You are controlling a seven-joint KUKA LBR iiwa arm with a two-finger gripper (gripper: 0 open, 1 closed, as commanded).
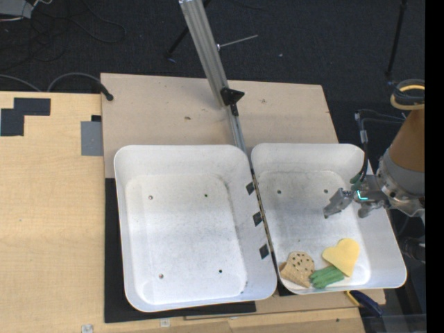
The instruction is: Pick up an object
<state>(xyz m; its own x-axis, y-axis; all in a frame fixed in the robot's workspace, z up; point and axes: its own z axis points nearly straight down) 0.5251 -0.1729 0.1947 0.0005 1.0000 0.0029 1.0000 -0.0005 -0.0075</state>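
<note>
Three objects lie at the front of the right bin [305, 159]. One is a yellow heart-shaped piece [343, 254], one a green pod-like piece [326, 277], and one a tan speckled cookie-like piece [298, 268]. The green piece touches both the cookie and the yellow piece. My gripper [351, 205] hangs over the right side of this bin, behind the yellow piece and apart from it. It is open, with nothing between its fingers. The grey arm with its orange band [415, 141] reaches in from the right edge.
The left bin [139, 159] sits beside the right one, with small black clips [257, 218] along the shared wall. A slanted aluminium bar [208, 54] rises behind the bins. A light wooden bench top [48, 200] lies to the left.
</note>
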